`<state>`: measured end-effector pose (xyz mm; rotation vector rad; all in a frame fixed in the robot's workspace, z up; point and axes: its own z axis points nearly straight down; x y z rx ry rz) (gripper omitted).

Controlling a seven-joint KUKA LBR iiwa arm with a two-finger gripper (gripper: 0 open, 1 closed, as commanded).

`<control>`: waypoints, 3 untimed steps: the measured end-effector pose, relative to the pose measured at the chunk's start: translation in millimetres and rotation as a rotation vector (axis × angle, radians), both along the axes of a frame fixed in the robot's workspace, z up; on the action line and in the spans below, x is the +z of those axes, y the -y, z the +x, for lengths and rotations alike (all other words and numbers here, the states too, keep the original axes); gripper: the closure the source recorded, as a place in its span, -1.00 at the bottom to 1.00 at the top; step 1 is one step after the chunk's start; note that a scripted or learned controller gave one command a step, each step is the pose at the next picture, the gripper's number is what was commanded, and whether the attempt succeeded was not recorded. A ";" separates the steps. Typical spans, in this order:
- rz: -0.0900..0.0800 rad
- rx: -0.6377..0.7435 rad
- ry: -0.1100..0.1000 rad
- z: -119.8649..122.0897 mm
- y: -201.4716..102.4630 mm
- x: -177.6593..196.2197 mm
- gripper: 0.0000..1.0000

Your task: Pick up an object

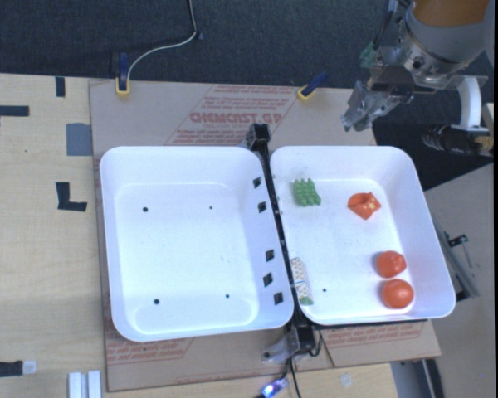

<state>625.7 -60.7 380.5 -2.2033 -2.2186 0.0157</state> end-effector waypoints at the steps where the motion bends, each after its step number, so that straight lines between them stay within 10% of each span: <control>1: -0.002 -0.004 0.003 -61.9 -32.6 -81.7 1.00; 2: -0.003 -0.004 0.015 -58.2 -31.1 -66.6 1.00; 3: -0.002 0.000 0.012 -74.5 -90.5 -104.1 1.00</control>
